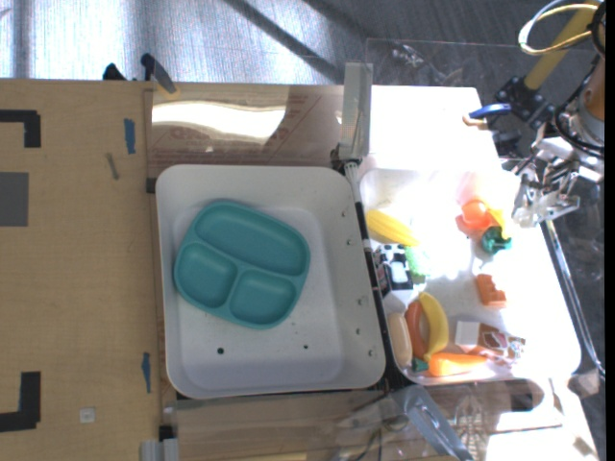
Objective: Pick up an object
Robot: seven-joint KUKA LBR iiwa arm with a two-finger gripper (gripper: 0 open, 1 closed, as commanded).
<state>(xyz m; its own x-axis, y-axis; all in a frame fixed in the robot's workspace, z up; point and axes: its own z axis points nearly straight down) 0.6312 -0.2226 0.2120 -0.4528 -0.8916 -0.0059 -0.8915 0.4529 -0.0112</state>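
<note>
Toys crowd the right bin (553,286) near the pincer (540,192), grip state unclear.

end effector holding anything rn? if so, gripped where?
Nothing held. The end effector sits above the right bin's far right edge, with nothing between its fingers; the toy food, including the banana, lies in the bin.

Harsh glare – right bin (538,286) overexposed, slight blur
</note>
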